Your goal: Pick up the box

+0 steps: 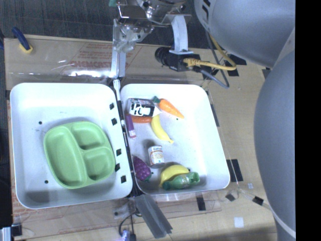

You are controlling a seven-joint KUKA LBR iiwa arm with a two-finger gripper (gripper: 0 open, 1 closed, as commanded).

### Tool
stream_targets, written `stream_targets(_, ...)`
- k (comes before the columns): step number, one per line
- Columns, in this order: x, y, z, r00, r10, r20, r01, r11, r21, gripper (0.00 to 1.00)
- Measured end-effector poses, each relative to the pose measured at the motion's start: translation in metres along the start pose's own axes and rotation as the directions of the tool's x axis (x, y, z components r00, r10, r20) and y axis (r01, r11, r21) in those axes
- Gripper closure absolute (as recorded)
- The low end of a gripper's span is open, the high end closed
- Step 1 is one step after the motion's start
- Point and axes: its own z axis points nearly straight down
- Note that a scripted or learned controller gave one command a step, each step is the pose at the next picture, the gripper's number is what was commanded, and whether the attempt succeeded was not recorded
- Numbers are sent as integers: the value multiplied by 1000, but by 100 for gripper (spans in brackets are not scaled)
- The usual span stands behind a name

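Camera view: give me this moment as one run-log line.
claw: raised over bins' far edge | box: in right bin, far-left corner, beside carrot | not grasped | green tray: left bin

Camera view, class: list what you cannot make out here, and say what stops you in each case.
1. Gripper: the fingers blur into the clear sheet and bin divider, so their state is unreadable in the camera view.
2. Box: its printing is too small to read, and the carrot crosses one corner.
3. Small jar: label too small to read.
4. Arm: cut off by the top edge.
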Motion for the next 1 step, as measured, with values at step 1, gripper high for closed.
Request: stream_targets(1, -26, -40, -1, 989, -146, 1, 146, 989, -3, 100)
